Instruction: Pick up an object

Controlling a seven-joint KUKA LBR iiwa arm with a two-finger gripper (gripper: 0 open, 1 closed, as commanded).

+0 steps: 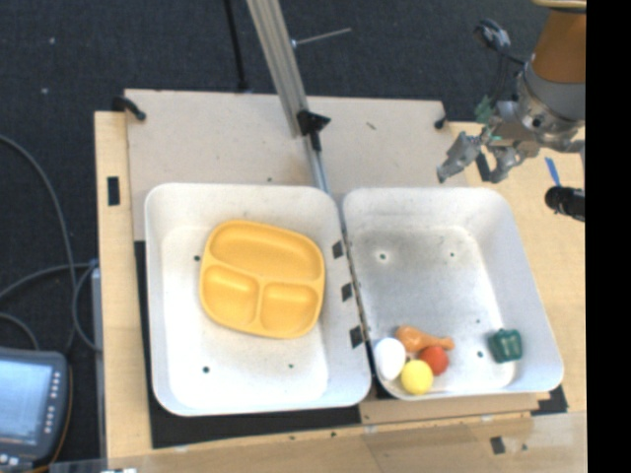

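I am at the approach, nothing picked yet. My gripper hangs above the far rim of the right bin, fingers spread apart and holding nothing. The pickable things (white egg, yellow ball, green piece) lie along the near edge. Next, I judge, I must travel there and descend over one.

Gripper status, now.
Gripper: open, holding nothing, above the far rim of the right bin.
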